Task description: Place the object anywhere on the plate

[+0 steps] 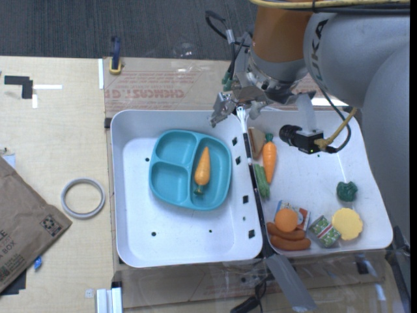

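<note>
A small orange carrot (202, 166) lies on the blue divided plate (171, 175), in its right-hand compartment. The plate sits in the left white bin (133, 233). My gripper (230, 114) hangs above the far end of the wall between the two bins, up and to the right of the plate. Its fingers (217, 115) are spread open with nothing between them. The carrot on the plate is well apart from the gripper.
The right bin (365, 175) holds another carrot with a green top (269, 158), a green pod (261, 178), broccoli (346, 190), a yellow disc (348, 222), an orange (285, 219), sausages (288, 241) and a small box (322, 231). A tape ring (83, 196) lies on the bench at left.
</note>
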Motion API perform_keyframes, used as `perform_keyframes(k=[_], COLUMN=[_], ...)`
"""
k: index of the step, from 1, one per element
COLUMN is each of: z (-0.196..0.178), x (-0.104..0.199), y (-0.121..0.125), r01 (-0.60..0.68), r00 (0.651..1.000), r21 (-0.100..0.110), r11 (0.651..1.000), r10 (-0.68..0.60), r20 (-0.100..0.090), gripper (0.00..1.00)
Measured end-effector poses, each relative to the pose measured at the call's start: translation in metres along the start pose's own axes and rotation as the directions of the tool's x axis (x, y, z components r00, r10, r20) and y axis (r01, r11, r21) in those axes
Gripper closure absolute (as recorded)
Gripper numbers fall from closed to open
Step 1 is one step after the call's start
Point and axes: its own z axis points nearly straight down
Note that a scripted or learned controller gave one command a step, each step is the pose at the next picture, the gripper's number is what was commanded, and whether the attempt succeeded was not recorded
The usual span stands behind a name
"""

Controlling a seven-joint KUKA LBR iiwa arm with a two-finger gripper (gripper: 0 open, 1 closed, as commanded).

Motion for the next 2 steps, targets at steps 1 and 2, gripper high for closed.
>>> perform_keyframes(k=[1,2], z=[-0.0081,-0.0079], x=[-0.0005,-0.0007], y=[0.0004,0.0003], r01=[0.002,0.001], r00=[1.000,1.000], r21=[0.001,0.002], r11=[1.000,1.000], r10=[-0.002,-0.001], r20=[0.003,0.003], gripper=[1.00,0.00])
